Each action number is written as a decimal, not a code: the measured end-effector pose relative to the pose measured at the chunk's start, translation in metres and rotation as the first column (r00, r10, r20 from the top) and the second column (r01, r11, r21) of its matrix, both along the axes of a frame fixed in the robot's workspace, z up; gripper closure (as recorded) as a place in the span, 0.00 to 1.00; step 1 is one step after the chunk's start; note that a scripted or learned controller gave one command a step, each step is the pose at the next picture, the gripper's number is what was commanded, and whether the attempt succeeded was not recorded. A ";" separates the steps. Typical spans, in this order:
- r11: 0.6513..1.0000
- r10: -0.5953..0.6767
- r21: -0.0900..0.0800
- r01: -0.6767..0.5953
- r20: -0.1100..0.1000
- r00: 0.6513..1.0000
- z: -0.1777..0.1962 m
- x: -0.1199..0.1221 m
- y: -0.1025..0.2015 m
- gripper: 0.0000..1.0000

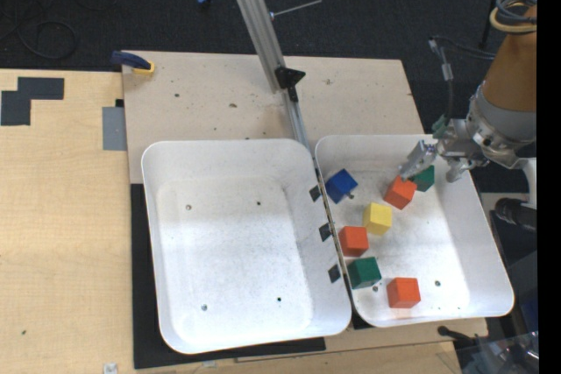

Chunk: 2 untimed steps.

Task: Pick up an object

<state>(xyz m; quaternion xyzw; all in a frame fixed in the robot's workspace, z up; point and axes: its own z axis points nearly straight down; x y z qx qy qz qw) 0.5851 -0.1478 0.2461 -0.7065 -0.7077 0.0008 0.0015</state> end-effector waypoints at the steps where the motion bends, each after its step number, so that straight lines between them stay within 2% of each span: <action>1: 1.000 -0.002 0.000 0.002 0.000 1.000 0.000 0.000 0.000 0.00; 2: 1.000 -0.002 0.000 0.002 -0.005 1.000 -0.052 0.007 -0.006 0.00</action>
